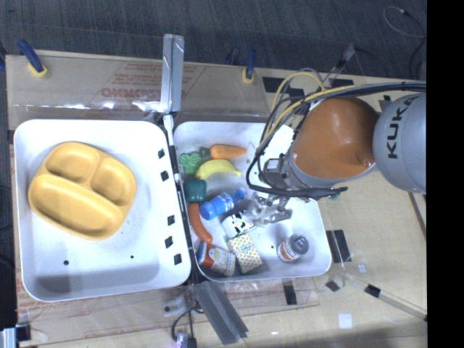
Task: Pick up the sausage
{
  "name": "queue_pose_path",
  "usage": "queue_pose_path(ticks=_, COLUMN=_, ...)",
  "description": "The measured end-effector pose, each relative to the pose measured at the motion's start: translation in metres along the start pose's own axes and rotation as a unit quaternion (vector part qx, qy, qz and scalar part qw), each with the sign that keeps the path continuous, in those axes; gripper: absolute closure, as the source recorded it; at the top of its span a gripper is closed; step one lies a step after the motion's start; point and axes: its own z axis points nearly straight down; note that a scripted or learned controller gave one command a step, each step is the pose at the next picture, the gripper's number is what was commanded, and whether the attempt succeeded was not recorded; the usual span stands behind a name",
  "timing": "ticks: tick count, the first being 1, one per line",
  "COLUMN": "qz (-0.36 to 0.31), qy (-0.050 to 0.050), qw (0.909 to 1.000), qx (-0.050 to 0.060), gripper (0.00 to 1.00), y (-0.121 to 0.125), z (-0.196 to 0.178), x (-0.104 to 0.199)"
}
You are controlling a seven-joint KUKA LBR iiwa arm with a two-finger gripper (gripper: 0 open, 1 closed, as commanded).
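While gripper (pixel 267 210) hovers, grip state unclear, one sausage (pixel 201 225), one banana (pixel 217 170), two bins (pixel 43 281)

A yellow tray (pixel 81 189) lay in the left bin (pixel 29 281). The right bin (pixel 319 267) held a carrot (pixel 228 151), banana (pixel 218 169), blue bottle (pixel 220 205), green pepper (pixel 191 162), small can (pixel 293 248) and patterned packets (pixel 246 252).

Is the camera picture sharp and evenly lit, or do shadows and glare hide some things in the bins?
Camera view: lighting is soft and fairly even; the yellow tray shows mild glare. The arm's shadow dims the right bin near the gripper, where detail is slightly blurred. The sausage stays readable along the bin's left wall.
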Motion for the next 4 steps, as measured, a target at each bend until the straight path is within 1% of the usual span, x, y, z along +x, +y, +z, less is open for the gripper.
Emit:
queue_pose_path(ticks=1, qz=-0.104, qy=0.003, qw=0.9945, qx=-0.011, gripper=1.0, y=0.025, z=-0.157, x=-0.026)
queue_pose_path(ticks=2, qz=-0.223, qy=0.001, qw=0.9747, qx=-0.014, gripper=1.0, y=0.046, z=-0.102, x=0.016)
queue_pose_path(ticks=3, qz=-0.25, qy=0.001, qw=0.9682, qx=-0.011, gripper=1.0, y=0.109, z=-0.143, x=-0.082)
queue_pose_path(ticks=4, qz=-0.253, qy=0.0, qw=0.9674, qx=-0.011, gripper=1.0, y=0.109, z=-0.153, x=-0.085)
